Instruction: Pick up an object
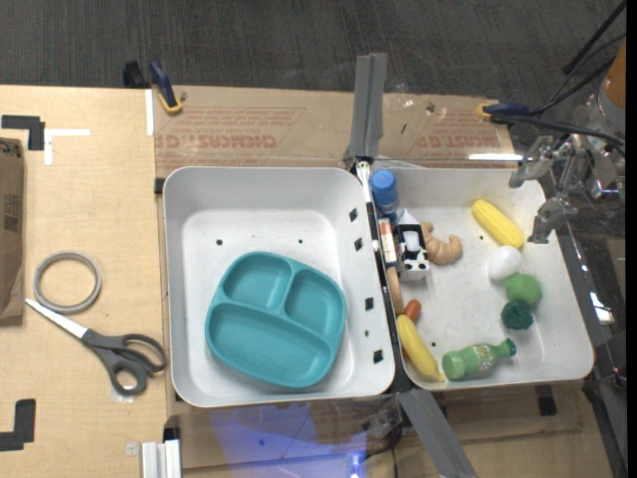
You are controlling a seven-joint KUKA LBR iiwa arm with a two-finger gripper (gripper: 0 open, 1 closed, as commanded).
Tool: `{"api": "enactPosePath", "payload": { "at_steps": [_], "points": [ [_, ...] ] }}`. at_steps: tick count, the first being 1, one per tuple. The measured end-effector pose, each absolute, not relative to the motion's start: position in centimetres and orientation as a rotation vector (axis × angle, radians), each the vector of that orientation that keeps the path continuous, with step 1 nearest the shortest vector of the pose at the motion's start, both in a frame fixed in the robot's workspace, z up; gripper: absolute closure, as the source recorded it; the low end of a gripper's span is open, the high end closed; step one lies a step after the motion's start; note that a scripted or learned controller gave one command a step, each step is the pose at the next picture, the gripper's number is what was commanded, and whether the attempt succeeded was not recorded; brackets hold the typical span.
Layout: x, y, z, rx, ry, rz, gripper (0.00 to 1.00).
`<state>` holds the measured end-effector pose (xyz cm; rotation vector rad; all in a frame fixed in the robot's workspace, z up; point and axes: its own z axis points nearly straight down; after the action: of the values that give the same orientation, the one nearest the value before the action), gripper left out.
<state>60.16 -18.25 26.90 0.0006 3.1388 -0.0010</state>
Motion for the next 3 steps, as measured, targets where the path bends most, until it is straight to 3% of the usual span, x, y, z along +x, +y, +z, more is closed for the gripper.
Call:
{"api": "enactPosePath", "payload": {
  "at_steps": [1, 2, 3],
  "points": [
    [63.2, -19.8, 10.4, 0.112, 3.136, -0.001, 0.00],
    [61.7, -19.9, 9.3, 0.308, 3.123, -0.001, 0.00],
    [64.4, -20.1, 9.4, 0.334, 3.118, -0.001, 0.00]
  ]
}}
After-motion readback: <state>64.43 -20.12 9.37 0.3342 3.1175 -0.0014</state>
